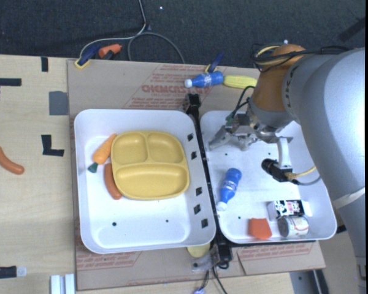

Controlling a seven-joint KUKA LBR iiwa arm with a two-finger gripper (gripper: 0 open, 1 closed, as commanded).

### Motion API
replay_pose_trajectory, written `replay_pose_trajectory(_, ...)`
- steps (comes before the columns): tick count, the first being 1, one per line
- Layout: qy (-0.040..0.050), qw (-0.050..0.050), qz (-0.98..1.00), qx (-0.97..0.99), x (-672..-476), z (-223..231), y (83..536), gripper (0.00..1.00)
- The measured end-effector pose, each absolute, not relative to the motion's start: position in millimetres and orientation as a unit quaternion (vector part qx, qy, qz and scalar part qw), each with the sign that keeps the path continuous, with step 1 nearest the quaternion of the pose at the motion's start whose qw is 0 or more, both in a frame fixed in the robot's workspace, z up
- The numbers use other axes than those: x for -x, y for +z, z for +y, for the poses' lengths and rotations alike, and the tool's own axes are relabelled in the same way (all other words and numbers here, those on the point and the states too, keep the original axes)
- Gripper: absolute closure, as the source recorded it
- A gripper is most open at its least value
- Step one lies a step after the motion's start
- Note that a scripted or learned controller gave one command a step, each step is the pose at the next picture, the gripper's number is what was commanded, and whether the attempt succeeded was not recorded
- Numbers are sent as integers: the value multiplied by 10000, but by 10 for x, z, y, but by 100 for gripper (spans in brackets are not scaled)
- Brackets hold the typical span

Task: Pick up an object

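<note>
My gripper [232,139] hangs over the upper left part of the right bin [313,182], under the grey arm and its orange band. Nothing shows in its grasp. Below it a blue bottle [229,185] lies on the bin floor, apart from the gripper. Along the bin's front edge sit an orange block [259,228], a black-and-white carton [288,208] and a small can [294,225]. The left bin [135,231] holds a yellow divided plate [150,164], with a carrot [102,150] and a sausage [112,182] at its left side.
A black cable plug [276,169] dangles from the arm over the right bin. Behind the bins lie a blue clamp [205,80] and a yellow corn cob [239,81]. A second sausage [8,160] rests on the bench at far left.
</note>
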State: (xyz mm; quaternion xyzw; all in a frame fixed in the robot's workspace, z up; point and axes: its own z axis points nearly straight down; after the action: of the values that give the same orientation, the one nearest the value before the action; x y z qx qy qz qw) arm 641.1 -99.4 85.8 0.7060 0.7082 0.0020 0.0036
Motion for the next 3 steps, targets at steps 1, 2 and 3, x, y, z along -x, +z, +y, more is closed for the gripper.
replay_pose_trajectory(1, 9, 15, 7077, -7066, -6699, -1290, 856, 0)
replay_pose_trajectory(2, 6, 16, 7070, -7072, -5774, -1091, 871, 0)
replay_pose_trajectory(3, 14, 46, 7073, -7069, -5618, -952, 871, 0)
